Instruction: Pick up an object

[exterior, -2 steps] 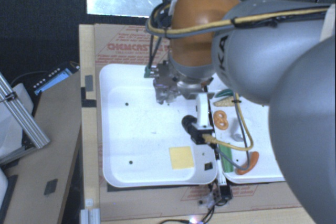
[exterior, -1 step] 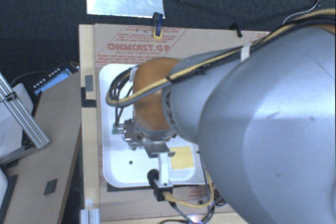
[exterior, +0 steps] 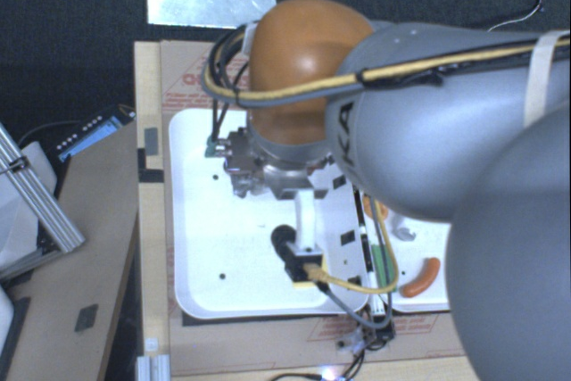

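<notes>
Your tool [exterior: 234, 167] hangs over the back part of the left shallow white bin [exterior: 201, 272]; you cannot tell from this angle whether it is open or closed. Likely target: a small orange sausage-shaped piece [exterior: 421, 277], lying aslant in the right white bin [exterior: 433, 244] near its front rim, close under the grey arm [exterior: 446, 147]. It is glossy and slightly curved, with rounded ends. Probably light, smooth and apt to roll. Take it across the middle, the narrow way.

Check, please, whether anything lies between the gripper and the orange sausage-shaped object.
The gripper hangs over the left bin; a green item lies beside the orange sausage-shaped object on that side. The arm hides the rest.
</notes>
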